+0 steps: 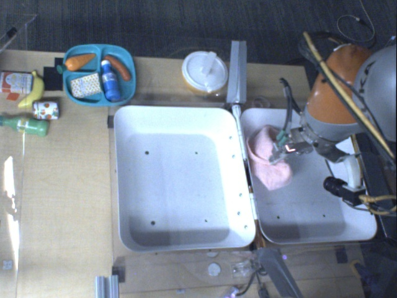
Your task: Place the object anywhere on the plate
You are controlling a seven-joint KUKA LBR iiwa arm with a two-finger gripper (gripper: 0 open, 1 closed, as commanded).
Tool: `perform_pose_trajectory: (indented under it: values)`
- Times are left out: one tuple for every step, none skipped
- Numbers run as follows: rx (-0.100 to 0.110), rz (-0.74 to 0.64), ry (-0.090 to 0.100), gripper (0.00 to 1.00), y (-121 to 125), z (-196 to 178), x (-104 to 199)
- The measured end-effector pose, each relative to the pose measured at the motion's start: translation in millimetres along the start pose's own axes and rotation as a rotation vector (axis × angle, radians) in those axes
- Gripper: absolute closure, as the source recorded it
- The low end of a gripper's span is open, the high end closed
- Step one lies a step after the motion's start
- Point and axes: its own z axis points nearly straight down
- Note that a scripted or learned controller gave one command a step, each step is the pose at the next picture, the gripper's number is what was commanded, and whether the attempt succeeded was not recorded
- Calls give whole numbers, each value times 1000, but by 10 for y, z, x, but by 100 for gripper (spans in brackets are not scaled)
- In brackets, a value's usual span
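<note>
A soft pink object point(267, 160) lies in the right bin point(310, 222), against its left wall. My gripper point(281, 149) is low over the object's upper right part and touches or nearly touches it. The grey arm with its orange band point(332, 89) reaches in from the right. The blue divided plate point(127, 61) sits on the bench at the far left, beyond the left bin point(180, 172). It holds an orange carrot toy, a blue bottle and other toy food.
A round yellow container with a white lid point(205, 72) stands behind the bins. Near the bench's left edge lie a banana point(34, 90), a small can point(45, 110) and a green bottle point(25, 125). A metal divider point(236, 73) rises between the bins.
</note>
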Motion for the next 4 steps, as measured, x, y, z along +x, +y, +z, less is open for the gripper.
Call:
perform_pose_trajectory:
  values:
    - [0,-6,-1,100,17,-404,4]
    - [-1,-408,-2,100,313,-487,437]
    - [-4,-808,-2,100,618,-374,902]
    - [-5,-1209,-2,100,850,-394,1369]
